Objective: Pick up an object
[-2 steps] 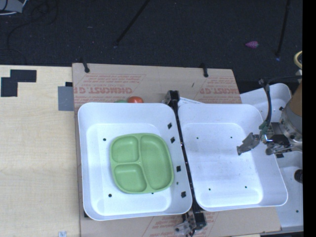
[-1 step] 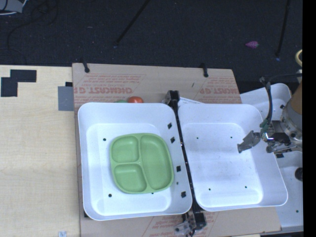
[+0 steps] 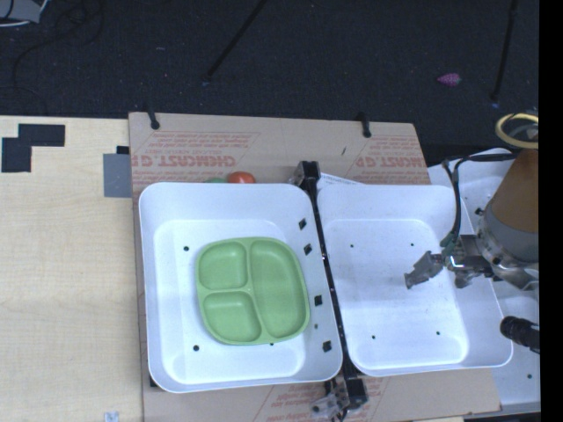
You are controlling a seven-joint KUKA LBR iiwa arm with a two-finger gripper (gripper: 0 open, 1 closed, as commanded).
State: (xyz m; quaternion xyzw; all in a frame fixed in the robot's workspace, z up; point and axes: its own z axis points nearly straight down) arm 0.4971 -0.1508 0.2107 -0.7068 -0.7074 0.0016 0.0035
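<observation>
Green divided plate (image 3: 252,289) lies flat in left bin (image 3: 163,323), well apart from tool (image 3: 424,271) over right bin (image 3: 387,236), fingers part-open w/ nothing btwn; prob light, stiff, slick plastic, so best grip is raised outer rim, not center.

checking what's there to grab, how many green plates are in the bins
1. A green divided plate lies flat in the left bin, near its middle. The right bin has none; the gripper hangs over its right part.

Cardboard (image 3: 264,152) print, mirrored (unreadable)
</observation>
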